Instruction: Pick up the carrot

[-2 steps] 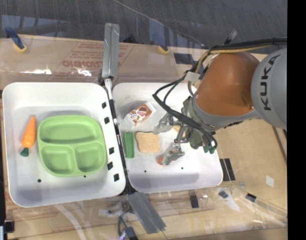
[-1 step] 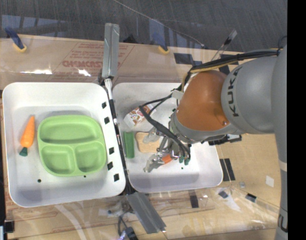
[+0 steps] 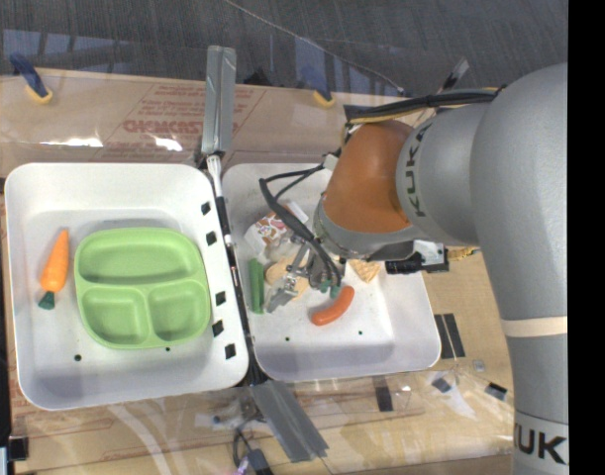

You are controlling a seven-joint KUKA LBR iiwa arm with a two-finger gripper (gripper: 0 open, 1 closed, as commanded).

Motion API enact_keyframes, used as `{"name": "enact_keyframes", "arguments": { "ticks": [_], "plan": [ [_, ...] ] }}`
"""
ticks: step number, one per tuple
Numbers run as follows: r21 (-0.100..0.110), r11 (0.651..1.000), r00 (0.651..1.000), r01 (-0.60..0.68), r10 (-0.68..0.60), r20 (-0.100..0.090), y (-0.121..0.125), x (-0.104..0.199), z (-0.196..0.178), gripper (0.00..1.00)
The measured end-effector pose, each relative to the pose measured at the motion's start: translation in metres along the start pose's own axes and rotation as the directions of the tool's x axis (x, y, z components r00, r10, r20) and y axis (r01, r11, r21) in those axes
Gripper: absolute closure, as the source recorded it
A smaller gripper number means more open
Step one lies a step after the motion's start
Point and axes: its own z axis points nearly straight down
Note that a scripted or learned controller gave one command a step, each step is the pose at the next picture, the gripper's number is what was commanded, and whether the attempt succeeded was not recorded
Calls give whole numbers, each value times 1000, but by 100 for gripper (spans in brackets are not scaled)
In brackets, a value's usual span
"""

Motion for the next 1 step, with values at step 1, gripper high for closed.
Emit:
{"name": "enact_keyframes", "arguments": {
  "ticks": [1],
  "plan": [
    [0,1000,1000,8,-8,2,1,-1,-11,100]
  ]
}}
